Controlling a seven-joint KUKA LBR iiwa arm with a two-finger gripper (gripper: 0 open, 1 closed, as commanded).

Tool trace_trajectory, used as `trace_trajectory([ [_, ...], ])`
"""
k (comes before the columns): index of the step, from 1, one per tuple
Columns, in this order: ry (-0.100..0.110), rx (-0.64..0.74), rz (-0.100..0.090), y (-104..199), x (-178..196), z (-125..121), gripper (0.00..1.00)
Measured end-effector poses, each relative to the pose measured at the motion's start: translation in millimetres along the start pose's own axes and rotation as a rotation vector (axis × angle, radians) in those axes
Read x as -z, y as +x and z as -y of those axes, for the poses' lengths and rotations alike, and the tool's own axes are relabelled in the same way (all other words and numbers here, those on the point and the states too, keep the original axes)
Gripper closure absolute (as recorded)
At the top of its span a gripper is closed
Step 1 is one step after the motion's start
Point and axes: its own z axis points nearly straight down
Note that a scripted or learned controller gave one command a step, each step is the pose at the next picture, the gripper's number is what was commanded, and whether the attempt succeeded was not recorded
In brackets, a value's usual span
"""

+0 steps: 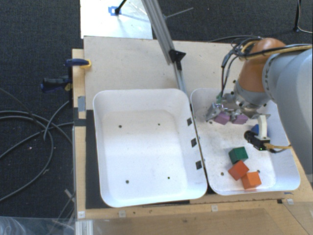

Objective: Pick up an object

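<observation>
The gripper is down inside the right bin, at its far end, with metal fingers angled low over the floor of the bin. Two purple blocks lie right under it, one beside the other, and they sit so close to the fingertips that I cannot tell whether the gripper is closed on one or merely touching; its opening is hidden by the wrist. Above it the orange band and the grey arm come in from the right, with dark cables looping over the wrist. Just right of the purple blocks a small blue piece peeks out beside a white and black fitting. Nearer in the same bin lie a green block, then an orange-red block and an orange block touching each other near the front rim. The left bin stands just beside the right one, their rims meeting. A metal pole slants over the far part of the bench.
</observation>
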Motion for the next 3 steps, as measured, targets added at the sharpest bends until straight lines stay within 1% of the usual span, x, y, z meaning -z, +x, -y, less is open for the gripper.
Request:
trace_trajectory([
  [1, 0.004, -0.001, 0.0, 0, 0, 2, 0.0],
  [2, 0.002, 0.003, 0.001, 0, 12, 1, 1.0],
  [3, -0.003, 0.007, -0.005, 89, 105, 2, 1.0],
])
